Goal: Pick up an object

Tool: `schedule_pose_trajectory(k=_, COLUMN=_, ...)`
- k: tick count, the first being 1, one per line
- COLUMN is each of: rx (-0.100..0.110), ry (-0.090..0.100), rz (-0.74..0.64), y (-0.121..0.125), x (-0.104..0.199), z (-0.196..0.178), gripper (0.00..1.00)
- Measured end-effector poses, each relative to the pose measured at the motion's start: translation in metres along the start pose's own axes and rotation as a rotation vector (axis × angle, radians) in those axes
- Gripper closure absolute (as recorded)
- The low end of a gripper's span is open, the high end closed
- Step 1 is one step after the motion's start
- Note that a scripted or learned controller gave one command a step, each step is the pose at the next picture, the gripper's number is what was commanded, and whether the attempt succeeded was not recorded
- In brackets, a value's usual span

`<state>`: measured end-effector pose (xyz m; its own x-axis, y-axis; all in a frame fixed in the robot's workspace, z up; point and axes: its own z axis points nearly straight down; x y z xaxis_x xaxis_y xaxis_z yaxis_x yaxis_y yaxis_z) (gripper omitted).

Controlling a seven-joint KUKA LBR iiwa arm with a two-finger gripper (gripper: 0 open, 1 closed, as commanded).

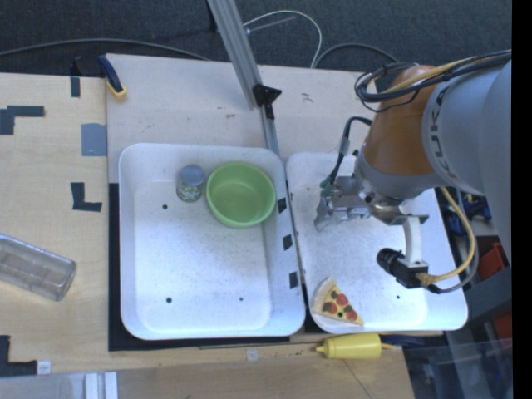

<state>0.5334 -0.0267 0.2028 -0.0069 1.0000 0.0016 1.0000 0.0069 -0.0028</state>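
The arm [440,131], grey with an orange band, is seen over the right bin [449,310]; its far side is cut off at the frame edge, and much of that bin is hidden under it. The gripper [331,214] is held over the right bin's upper left part, near the divide between the bins. The metal fingers are too small and blurred against the white floor, so whether they are spread or pressed together cannot be told; nothing is seen between them.

The left bin [199,298] is placed just beside the right bin, edges touching. A green bowl [241,194] is set upright in the left bin's upper right part. A small can [190,183] with a grey lid is placed just left of the bowl, touching or nearly so; its label is greenish, no writing can be read. A toy pizza slice [336,302] is laid in the right bin's lower left corner, well below the gripper. A yellow bottle [352,347] is laid on its side just outside the right bin's lower edge; no label is readable. A clear plastic cup [33,266] is laid on the bench well left of the left bin, partly cut off.
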Motion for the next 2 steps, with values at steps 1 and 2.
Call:
schedule_pose_trajectory(k=1, rx=0.0, ry=0.0, rz=0.0, y=0.009, x=0.049, z=0.002, gripper=1.0)
schedule_pose_trajectory(k=2, rx=-0.001, ry=0.0, rz=-0.001, y=0.003, x=0.103, z=-0.012, gripper=1.0)
